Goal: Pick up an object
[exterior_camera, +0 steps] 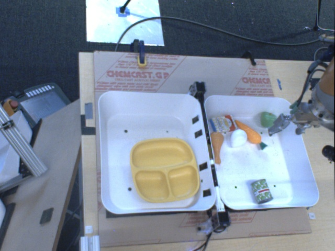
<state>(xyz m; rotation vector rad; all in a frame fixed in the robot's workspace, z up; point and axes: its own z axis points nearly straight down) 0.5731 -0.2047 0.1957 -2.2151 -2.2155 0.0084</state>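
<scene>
Camera view looks down on a bench [172, 67] with two white bins, and the grey metal tool [285, 122] hangs over the right white plastic bin [298, 192], close to its far right side. I cannot tell if the tool is spread or pressed together, because it is small and blurry here. Nothing can be seen between its tips, so I think the picking up is not done yet and all of the job is left. Just beside the tool, on the side away from the arm, sits a small round green toy [268, 119]. A bit further that way lie a long orange carrot toy [248, 131], a white egg shape [238, 138], a small printed packet [222, 123] and a pale orange cone-shaped piece [217, 145]. Nearer the front of the bin, well apart from the tool, lies a small green can [261, 191]. Far from the tool, the left white plastic bin [120, 114] holds a yellow plastic plate with three sections [164, 169]. The green toy looks like the nearest thing to grab.
</scene>
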